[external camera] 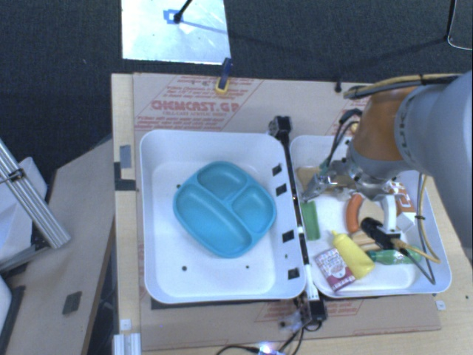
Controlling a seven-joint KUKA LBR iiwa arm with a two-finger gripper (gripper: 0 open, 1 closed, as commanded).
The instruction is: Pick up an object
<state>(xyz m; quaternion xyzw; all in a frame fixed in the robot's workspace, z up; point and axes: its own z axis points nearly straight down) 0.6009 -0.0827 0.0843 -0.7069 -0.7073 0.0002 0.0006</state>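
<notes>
My gripper point(316, 184) hangs low over the upper left part of the right bin point(442, 272), with the grey arm and its orange band behind it to the right. Just below it lies a green block point(309, 220) along the bin's left wall. An orange hot dog point(354, 211) lies to the right of the block. Nearer the front lie a yellow mustard bottle point(353, 253), a red and white packet point(334, 268) and a green pen-like thing point(387, 257). I see nothing held between the fingers.
The left bin point(159, 272) holds a blue divided plate point(224, 208). A black-clipped divider point(290, 198) separates the two bins. A yellow and blue clip point(223, 82) sits on the cardboard behind the bins.
</notes>
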